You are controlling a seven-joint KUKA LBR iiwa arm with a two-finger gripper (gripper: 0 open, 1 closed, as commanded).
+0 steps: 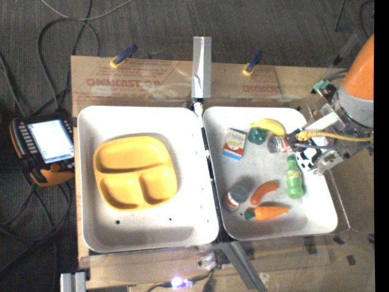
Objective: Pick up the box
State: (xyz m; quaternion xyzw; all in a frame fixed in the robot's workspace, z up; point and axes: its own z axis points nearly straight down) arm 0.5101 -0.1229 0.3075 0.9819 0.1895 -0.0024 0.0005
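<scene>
The box [234,143] is small, white and blue with an orange patch. It lies flat in the upper left part of the right bin [316,221]. My gripper [313,156] hangs over that bin's right side, about a hand's width to the right of the box and well apart from it. Between the two lie a small can [278,144] and a dark green object [257,135]. Nothing can be seen held in the gripper.
A banana [270,126] lies near the back of the right bin. A green bottle [294,179], a red sausage [263,191], a carrot [268,212] and a grey-topped can [236,196] lie nearer the front. The left bin [88,224] holds a yellow divided tray [135,171].
</scene>
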